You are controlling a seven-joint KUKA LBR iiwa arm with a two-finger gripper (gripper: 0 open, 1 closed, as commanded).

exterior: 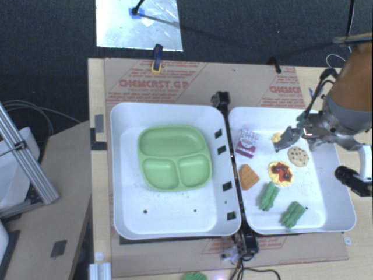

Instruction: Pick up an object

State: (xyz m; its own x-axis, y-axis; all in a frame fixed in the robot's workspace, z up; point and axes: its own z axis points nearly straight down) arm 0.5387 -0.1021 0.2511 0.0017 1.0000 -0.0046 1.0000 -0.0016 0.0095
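Meanwhile, the gripper [287,137] hangs at upper right of the right bin [335,214], beside a small yellow piece [277,137]; whether its jaws hold it I cannot tell. Below lie a cookie [298,156], a pizza slice [280,172], and two green pieces [268,196], their long axes leaning upper-right.

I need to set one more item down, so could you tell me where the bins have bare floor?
Left bin: a wide bare strip along the near wall below the green tray, and a band left of it. Right bin: crowded in the middle, where the cookie, pizza, cracker and two green pieces cluster; the gripper hangs there.
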